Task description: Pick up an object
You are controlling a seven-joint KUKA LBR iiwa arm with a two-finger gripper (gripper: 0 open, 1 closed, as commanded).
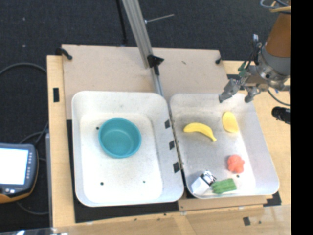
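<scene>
My gripper (238, 94) hangs over the far right edge of the right bin (195, 104), fingers spread open with nothing between them. A yellow lemon-shaped piece (230, 122) lies just below it in the bin. A yellow banana (199, 130) rests left of that, near the bin's middle. A red lumpy object (235, 163) sits lower right. A green object (224, 186) and a small white and silver item (203, 179) lie at the bin's near edge.
The left bin (85, 106) holds a teal bowl (120, 137). A slanted metal pole (139, 26) rises behind the bins. A tablet-like device (14, 170) sits at the far left off the bench.
</scene>
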